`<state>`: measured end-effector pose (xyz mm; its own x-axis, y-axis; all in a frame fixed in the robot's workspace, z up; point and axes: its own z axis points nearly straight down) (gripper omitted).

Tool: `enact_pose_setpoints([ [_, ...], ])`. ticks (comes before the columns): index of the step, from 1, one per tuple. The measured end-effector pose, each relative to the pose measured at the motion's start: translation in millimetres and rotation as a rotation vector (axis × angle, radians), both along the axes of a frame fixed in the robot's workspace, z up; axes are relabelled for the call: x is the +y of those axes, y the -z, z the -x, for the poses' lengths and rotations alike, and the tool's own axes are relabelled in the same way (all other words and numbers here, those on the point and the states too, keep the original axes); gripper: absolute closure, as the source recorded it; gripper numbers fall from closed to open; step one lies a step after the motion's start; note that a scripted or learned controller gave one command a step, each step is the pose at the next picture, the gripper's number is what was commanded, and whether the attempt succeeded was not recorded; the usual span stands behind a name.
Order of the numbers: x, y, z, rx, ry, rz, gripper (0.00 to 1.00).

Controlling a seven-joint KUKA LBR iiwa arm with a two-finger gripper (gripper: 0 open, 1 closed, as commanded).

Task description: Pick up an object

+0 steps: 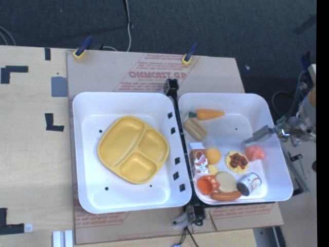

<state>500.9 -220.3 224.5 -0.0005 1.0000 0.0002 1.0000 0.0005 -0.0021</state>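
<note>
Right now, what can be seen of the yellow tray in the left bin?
The yellow tray is a rounded-square plate that looks like matte plastic, moulded into three compartments: one long section along its upper left and two smaller ones to the right and bottom. All three look bare. It lies flat and right side up on the floor of the left bin, turned diagonally to the bin's walls, roughly central and apparently clear of them. Nothing rests on it.

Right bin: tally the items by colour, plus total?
Contents of the right bin:
Orange: 2, the carrot and orange ball
Tan: 2, the bread roll and round bun
Red or pink: 3, the pink piece, red piece, sausage
Multicolour: 3, the packet, small pizza, can
Total: 10
</note>
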Motion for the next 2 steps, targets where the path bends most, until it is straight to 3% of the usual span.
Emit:
enact_pose_setpoints([
  [1,15,146,5,0.007,-0.011,-0.022,0.0],
  [2,6,130,5,-0.002,-0.005,-0.002,1.0],
])
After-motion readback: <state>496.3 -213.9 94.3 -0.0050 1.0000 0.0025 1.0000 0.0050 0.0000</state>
